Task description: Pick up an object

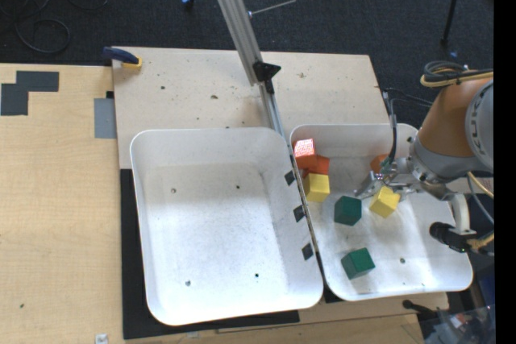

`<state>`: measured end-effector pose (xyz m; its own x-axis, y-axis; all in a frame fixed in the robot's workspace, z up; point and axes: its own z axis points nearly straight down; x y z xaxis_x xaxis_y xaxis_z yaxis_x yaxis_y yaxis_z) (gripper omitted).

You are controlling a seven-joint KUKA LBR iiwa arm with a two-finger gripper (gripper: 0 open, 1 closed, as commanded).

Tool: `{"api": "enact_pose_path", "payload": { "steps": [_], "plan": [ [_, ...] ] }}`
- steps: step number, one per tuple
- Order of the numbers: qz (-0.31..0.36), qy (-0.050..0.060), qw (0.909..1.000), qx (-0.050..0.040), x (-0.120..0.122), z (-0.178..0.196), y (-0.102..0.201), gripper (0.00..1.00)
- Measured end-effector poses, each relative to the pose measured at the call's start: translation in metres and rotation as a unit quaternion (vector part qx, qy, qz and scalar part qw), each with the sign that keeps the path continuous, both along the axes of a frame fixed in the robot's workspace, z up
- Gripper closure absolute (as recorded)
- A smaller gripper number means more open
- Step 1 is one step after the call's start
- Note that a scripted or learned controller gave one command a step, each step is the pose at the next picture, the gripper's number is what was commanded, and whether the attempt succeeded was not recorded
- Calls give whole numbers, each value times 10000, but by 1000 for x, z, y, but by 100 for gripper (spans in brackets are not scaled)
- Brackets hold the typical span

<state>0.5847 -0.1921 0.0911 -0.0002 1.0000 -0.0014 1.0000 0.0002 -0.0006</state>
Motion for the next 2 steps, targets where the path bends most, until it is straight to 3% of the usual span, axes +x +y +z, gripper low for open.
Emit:
{"api": "enact_pose_path", "payload": {
  "steps": [1, 2],
  "plan": [
    [-14, 5, 10000, 6, -1, 10, 0, 100],
    [-18, -4, 10000, 6, -4, 54, -6, 100]
  ]
}}
